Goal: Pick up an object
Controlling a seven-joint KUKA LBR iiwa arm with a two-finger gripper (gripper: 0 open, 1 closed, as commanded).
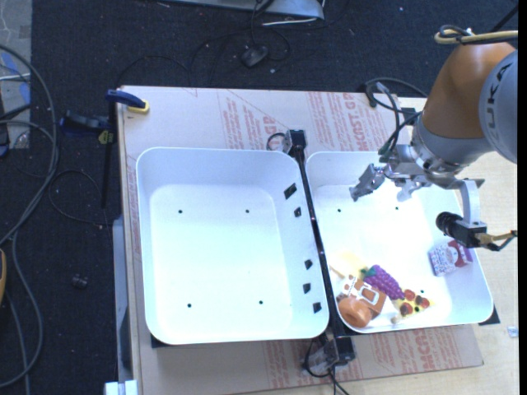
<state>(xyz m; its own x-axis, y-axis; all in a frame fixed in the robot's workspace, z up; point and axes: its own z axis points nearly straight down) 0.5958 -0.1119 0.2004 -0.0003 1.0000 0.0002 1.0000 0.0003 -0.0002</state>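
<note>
My gripper (387, 184) hangs over the far part of the right bin (354, 167), fingers spread apart with nothing between them. A heap of small things lies in that bin's near corner: a purple grape bunch (384, 281), an orange-brown piece (360, 309) and small red and yellow bits (412, 304). A small purple and white packet (445, 259) rests against the right wall. The gripper is well above and behind the heap, touching none of it.
The left bin (222, 245) sits beside the right one, split from it by a black clip strip (309, 220). Both rest on a cardboard sheet (239, 113). Cables and a blue clamp (128, 99) lie off the bench's far left.
</note>
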